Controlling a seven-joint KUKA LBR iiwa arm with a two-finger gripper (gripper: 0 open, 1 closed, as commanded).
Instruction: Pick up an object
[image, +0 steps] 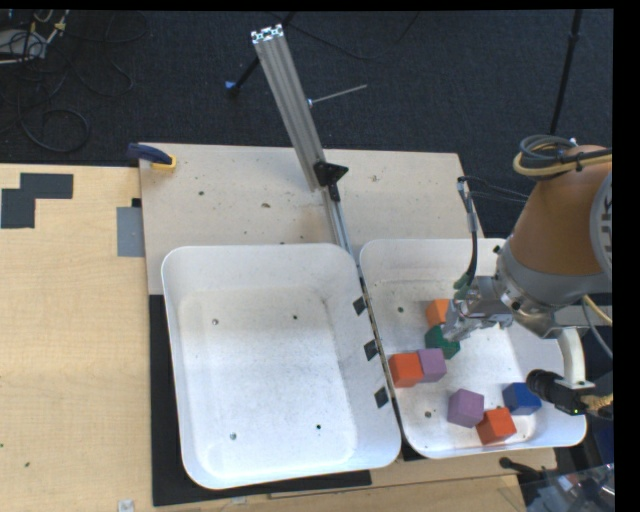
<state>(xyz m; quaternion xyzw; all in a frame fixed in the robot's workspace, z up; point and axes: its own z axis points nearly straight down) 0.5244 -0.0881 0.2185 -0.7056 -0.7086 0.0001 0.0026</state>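
1. The hand (462, 322) hung low in the right bin (480, 258), directly over the green block (444, 347).
2. An orange block (436, 311) lay touching it, just behind.
3. Whether the hand was apart or together could not be told.

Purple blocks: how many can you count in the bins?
2, both in the right bin: one purple block beside an orange block, another nearer the front. The arm may hide others.
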